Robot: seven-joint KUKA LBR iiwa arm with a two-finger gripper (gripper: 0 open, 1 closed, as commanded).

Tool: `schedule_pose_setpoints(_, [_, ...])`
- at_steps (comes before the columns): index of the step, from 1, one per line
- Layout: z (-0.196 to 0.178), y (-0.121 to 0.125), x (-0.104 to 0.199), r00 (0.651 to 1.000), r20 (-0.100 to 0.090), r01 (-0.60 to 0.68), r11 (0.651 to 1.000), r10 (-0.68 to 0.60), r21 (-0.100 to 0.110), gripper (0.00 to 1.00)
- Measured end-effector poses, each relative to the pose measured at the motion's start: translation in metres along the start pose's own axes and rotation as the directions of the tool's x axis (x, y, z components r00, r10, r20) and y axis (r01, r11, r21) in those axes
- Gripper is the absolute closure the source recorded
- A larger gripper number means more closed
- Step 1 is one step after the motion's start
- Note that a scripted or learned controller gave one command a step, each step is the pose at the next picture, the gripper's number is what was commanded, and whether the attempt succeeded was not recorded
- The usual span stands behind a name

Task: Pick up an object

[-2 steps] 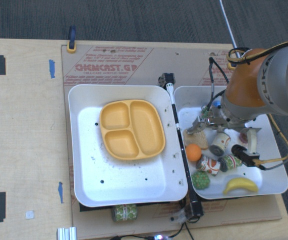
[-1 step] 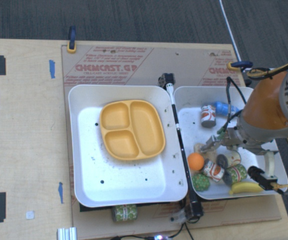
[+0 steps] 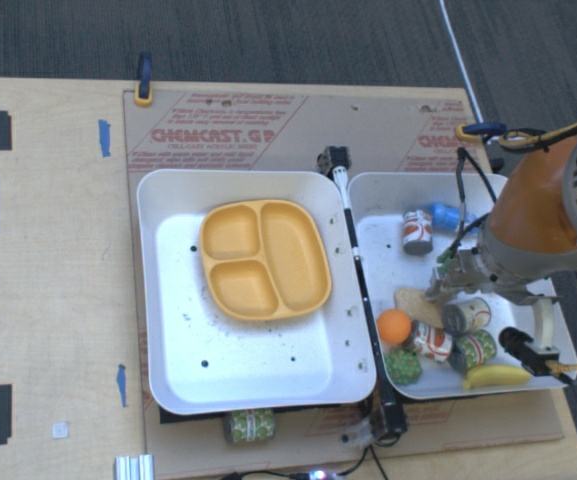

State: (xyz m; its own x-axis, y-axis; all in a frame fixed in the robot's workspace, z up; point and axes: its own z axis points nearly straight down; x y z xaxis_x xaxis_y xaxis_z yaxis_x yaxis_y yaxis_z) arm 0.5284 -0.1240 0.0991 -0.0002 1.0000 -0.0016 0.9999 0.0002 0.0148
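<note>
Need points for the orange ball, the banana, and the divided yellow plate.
orange ball [image 3: 394,326], camera view, centre of the ball.
banana [image 3: 496,376], camera view, middle of its length.
divided yellow plate [image 3: 265,259], camera view, ridge between compartments.

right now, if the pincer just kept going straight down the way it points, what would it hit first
Probably the grey can lying in the right bin, right under the pincer, with a tan flat piece beside it. Depth is hard to judge from this slanted view.

The clear sheet [image 3: 268,133] under the bins carries red "CHEMCAST GP" print.
</note>
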Motion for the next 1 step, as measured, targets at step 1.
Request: schedule_pose_setpoints(1, [0.0002,-0.0002,0.0001,1.0,0.0,0.0,1.0,0.0,0.001,0.0])
